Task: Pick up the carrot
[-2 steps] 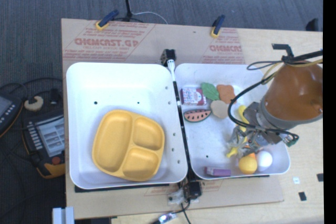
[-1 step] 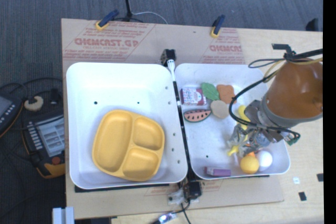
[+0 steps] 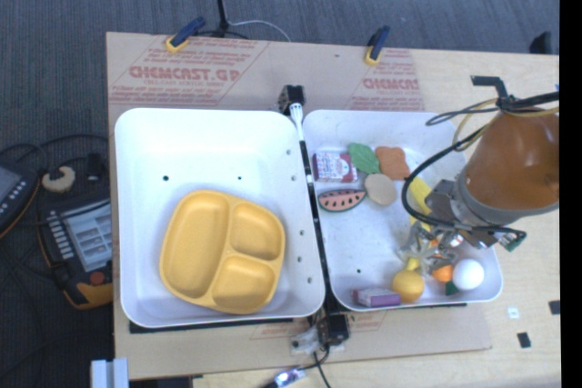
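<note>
The carrot (image 3: 442,273) is a small orange piece with a bit of green at its lower end. It lies near the front right corner of the right bin (image 3: 359,263), between a white egg (image 3: 469,274) and a yellow fruit (image 3: 408,283). My gripper (image 3: 426,241) hangs low over the bin just above and to the left of the carrot, under the orange band of the arm (image 3: 514,164). The wrist and cables partly hide the gripper's tip, and nothing can be made out in its grasp.
The right bin also holds a watermelon slice (image 3: 341,199), a red-and-white packet (image 3: 333,165), a green leaf (image 3: 365,157), an orange-brown piece (image 3: 393,162), a beige disc (image 3: 381,189), a banana (image 3: 418,194) and a purple block (image 3: 376,296). A yellow divided plate (image 3: 223,248) lies in the left bin (image 3: 182,141).
</note>
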Robot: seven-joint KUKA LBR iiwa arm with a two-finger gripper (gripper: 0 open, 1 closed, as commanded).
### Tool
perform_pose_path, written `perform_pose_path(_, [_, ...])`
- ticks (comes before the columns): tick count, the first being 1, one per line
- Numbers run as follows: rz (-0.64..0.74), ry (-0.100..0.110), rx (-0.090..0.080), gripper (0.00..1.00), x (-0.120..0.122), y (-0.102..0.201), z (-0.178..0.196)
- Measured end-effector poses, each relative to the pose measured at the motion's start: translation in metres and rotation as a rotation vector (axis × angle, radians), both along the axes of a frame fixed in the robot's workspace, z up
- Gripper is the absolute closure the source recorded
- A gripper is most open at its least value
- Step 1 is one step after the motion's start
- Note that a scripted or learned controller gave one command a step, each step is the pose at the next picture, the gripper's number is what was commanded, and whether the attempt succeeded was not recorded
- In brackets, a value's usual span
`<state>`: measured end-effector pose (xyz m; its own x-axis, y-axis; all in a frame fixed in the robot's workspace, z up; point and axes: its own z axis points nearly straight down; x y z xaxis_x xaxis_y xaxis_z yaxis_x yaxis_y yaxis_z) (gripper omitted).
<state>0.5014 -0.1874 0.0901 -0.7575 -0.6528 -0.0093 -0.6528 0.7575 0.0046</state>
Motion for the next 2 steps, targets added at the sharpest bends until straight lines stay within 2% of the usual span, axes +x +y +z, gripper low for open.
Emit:
perform_pose_path(1, [0.109, 0.000, -0.007, 1.00, -0.0031, -0.0027, 0.0021])
perform_pose_path(2, [0.345, -0.013, -0.009, 1.00, -0.0058, 0.0012, 0.0010])
